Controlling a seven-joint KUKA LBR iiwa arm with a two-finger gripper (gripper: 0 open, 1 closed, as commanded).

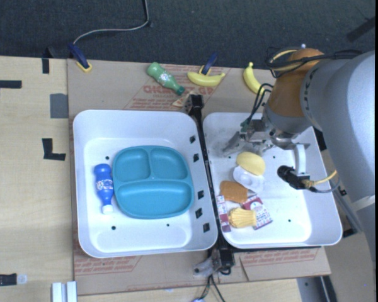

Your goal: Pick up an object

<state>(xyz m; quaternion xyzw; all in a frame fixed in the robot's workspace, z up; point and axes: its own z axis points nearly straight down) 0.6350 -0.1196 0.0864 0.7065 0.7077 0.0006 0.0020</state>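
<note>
My gripper (248, 145) hangs over the back of the right bin (302, 228), open, with its grey fingers (232, 146) spread and nothing between them. Just in front of it lies a yellow lemon-like piece (251, 163) resting on a white item (249, 180). Nearer the front sit a brown cookie-like piece (233, 192), a yellow ridged toy (240, 218) and a small red-and-white packet (259, 214). In the left bin (91, 231) a blue divided plate (153, 181) lies flat with a blue bottle (103, 187) beside its left edge.
Behind the bins on the cardboard lie a green bottle (166, 78) and two bananas (206, 77) (252, 78). A black divider (203, 162) runs between the bins. The arm's bulk covers the right bin's far right side.
</note>
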